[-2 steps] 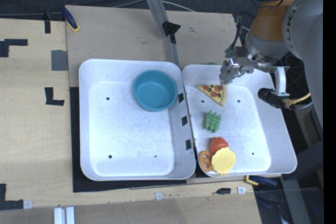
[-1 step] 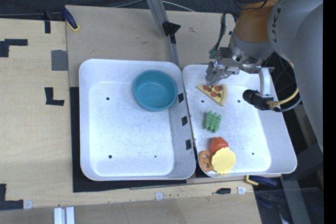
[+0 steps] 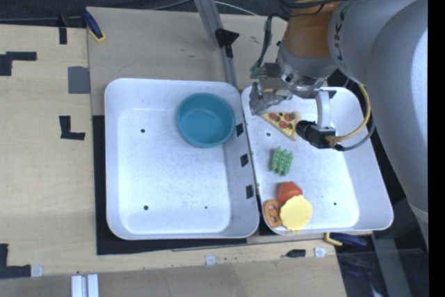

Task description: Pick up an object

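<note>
- The hand (image 3: 266, 99) hangs low at the far-left corner of the right bin (image 3: 361, 209), just beside the pizza slice (image 3: 281, 122); whether it is open or closed cannot be told.
- Green block (image 3: 281, 160) lies mid-bin; red piece (image 3: 289, 190), yellow piece (image 3: 296, 213) and pretzel (image 3: 271, 213) crowd the near-left edge.
- Open floor runs along that bin's right side.
- Left bin (image 3: 139, 219) holds a blue bowl (image 3: 205, 119) near its far-right corner.
- The desk (image 3: 42, 184) is tan, with black tape marks.

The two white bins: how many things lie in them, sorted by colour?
Blue: 1, the bowl in the left bin
Green: 1, the knobbly toy
Red: 1, the round toy
Yellow: 1, the frilly toy
Orange with red spots: 1, the pizza slice
Orange-brown: 1, the small piece
Total: 6
</note>
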Robot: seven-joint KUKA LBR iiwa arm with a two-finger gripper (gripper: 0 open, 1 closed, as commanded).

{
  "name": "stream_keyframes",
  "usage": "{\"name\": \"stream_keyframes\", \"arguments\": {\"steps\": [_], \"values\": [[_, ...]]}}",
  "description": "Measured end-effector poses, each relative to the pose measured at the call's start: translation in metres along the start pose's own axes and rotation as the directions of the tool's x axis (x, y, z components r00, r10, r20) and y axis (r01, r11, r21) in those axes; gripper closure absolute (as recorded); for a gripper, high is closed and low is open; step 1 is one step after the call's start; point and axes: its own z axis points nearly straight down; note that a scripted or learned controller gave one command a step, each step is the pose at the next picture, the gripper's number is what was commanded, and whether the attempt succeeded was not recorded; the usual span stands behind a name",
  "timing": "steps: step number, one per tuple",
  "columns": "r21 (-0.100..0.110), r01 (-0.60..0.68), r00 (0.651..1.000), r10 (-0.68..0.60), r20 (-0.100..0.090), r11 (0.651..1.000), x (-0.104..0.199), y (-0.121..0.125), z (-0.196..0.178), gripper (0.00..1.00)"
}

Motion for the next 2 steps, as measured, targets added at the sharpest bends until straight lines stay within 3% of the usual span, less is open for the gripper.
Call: {"name": "stream_keyframes", "arguments": {"steps": [1, 2], "values": [[-0.001, 0.0, 1.0, 0.0, 0.0, 1.0, 0.055, 0.007, -0.016, 1.0], [0.001, 0.0, 1.0, 0.0, 0.0, 1.0, 0.106, 0.018, -0.009, 1.0]]}}
